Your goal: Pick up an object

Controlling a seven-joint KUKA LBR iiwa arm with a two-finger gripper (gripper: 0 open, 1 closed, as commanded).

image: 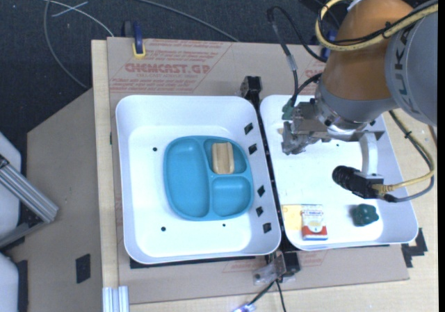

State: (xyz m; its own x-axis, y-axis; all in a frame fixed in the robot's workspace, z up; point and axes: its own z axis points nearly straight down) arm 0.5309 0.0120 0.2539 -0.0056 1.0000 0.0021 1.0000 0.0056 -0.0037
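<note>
My gripper [293,135] hangs over the upper left part of the right bin [334,199], below the arm's orange band. Under it lies bare white bin floor, and I see no object in it. A small yellow, white and red box [313,222] lies at that bin's front left, well below the gripper. At the front right of the same bin sits a dark teal lump [363,215]. The left bin [139,130] holds a blue divided plate [188,178], and a tan block [222,158] rests in the plate's upper right compartment.
A black piece with a yellow cable [351,180] hangs off the arm over the middle right of the right bin. Black clips line the ridge [264,165] between the bins. Cables run across the dark floor behind the bench.
</note>
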